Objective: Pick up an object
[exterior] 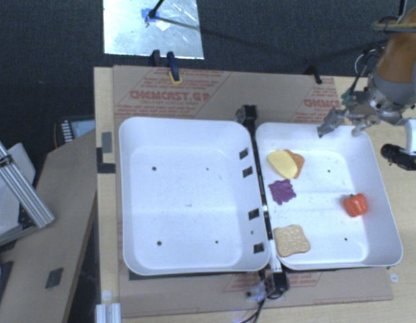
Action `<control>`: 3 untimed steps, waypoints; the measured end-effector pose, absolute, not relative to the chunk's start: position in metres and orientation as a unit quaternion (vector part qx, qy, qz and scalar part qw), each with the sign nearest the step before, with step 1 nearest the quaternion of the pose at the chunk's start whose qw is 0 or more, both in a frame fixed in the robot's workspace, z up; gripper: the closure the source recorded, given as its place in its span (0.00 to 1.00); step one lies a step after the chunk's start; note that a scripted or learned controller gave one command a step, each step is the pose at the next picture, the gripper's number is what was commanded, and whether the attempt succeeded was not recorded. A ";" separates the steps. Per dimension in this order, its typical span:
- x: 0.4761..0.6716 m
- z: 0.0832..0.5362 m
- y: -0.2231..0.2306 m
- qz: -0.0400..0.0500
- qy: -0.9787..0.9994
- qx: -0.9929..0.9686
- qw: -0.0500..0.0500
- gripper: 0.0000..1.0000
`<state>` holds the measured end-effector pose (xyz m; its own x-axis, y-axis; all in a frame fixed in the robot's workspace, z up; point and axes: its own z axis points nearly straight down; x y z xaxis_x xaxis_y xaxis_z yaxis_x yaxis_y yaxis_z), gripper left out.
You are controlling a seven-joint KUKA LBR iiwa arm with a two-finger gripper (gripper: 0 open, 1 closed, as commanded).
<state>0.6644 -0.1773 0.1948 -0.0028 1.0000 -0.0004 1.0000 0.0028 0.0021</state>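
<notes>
Four items in right bin [376, 180]: yellow-and-orange wedge, smooth [286, 163], near far-left corner; purple lumpy piece [283, 191] just below it; flat tan toast slice [291, 240] at near-left corner; glossy orange-red pepper [355, 204] on the right side, apart from the rest. Gripper [344, 125] sits over the bin's far rim, above and right of the wedge, well apart from all items. Jaws spread open, two fingers visible, nothing between them. Left bin [188, 194] white, shallow, rounded corners. Both bins rest on brown printed cardboard [194, 93] on the desk [66, 207]. Dark carpet [46, 39] beyond, with a shiny foil square [153, 19].
</notes>
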 end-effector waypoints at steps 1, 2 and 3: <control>0.660 0.367 -0.152 0.006 0.710 0.704 0.010 0.00; 0.629 0.482 -0.134 0.005 0.710 0.705 0.007 0.00; 0.670 0.539 -0.089 0.004 0.710 0.704 0.004 0.00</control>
<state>0.6696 -0.0888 0.5393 -0.0094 1.0000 -0.0004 0.9999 0.0094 0.0116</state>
